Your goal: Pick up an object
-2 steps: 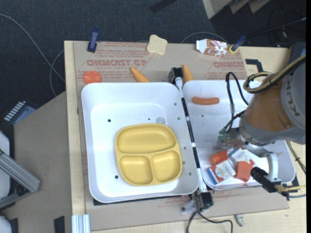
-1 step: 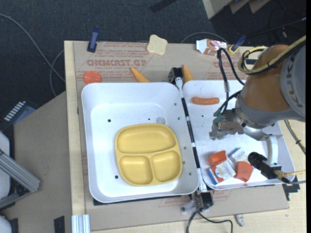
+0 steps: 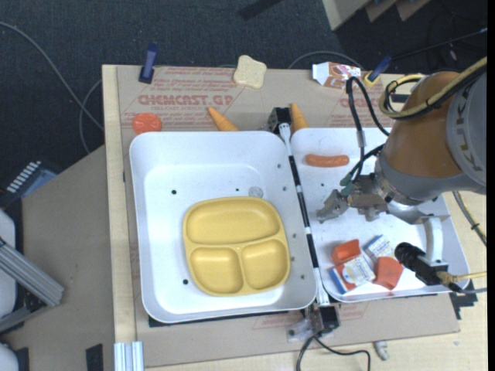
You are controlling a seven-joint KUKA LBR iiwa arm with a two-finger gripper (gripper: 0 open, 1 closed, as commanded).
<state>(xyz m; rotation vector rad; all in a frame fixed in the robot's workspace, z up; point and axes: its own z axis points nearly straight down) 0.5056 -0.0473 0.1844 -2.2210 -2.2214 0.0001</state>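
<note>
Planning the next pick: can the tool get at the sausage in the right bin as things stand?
Probably yes. The sausage lies alone near the far wall of the right bin, nothing on it, and the tool hangs over the same bin just short of it. The wall may crowd the approach.

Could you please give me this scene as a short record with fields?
left bin: holds a yellow three-compartment plate
right bin: sausage at far end; orange blocks and packet at near end
gripper: above right bin, between sausage and orange blocks
bench behind bins: bread slice, carrot, red disc
</note>
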